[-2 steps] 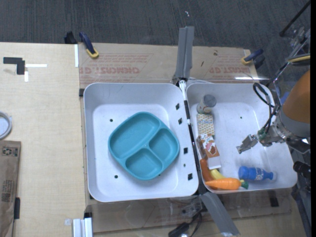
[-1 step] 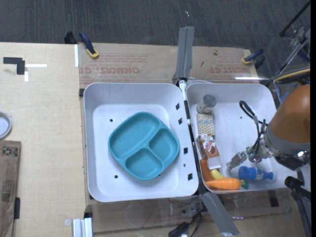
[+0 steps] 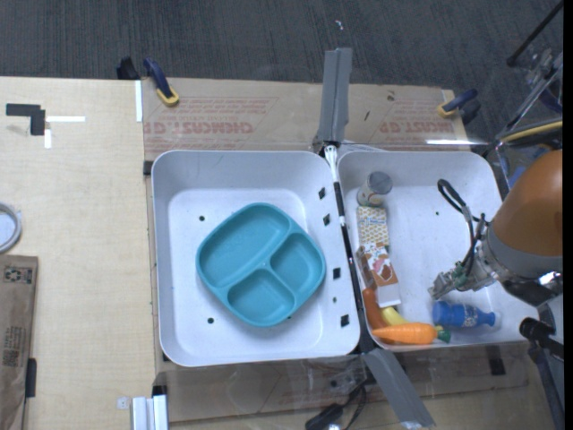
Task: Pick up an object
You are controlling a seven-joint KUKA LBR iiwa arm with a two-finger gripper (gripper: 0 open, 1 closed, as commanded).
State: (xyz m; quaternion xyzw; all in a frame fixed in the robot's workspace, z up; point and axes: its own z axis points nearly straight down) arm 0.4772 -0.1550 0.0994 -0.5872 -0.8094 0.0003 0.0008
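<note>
Behind both bins, a cardboard sheet [image 3: 269, 115] on the wooden bench [image 3: 72, 204] carries red print reading "CHEMCO", reversed. I have my tool [image 3: 457, 280] low in the right bin [image 3: 421, 164], just above a blue bottle [image 3: 461, 316]; whether it is wide or narrow I cannot tell. Near it lie an orange carrot [image 3: 407, 334] and a printed box [image 3: 376, 245]. Left bin [image 3: 170, 240] holds a teal divided plate [image 3: 260, 262]. Dark carpet [image 3: 224, 16] lies beyond.

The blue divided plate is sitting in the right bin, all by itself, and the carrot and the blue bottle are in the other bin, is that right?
Not quite. The camera view shows the blue divided plate alone in the left bin, not the right. The carrot and blue bottle are in the right bin.
</note>
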